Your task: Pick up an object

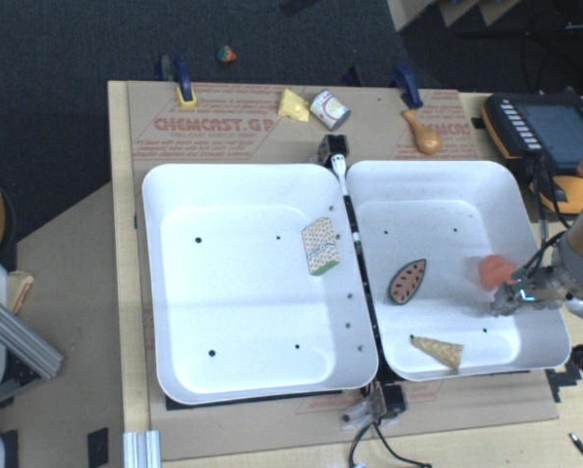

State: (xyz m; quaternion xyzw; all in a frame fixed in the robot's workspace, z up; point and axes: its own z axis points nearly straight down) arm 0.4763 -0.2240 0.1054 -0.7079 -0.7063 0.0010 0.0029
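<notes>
The right bin (447, 188) holds three things: a brown oval piece with dark spots (407, 281) near its left wall, a red-pink lump (495, 269) toward its right side, and a tan wedge (438, 350) by the front wall. My gripper (509, 301) reaches in from the right and sits low in this bin, just below and slightly right of the red-pink lump, close to it. I see nothing held in it. In the left bin (233, 188), a small patterned rectangular block (321, 246) lies near the right wall.
On the bench behind the bins lie a yellow wedge (293, 106), a small pale box (330, 110) and a wooden pear shape (423, 135). Blue clamps (183, 82) hold the board's back edge. A black handheld pendant (545, 125) sits at back right.
</notes>
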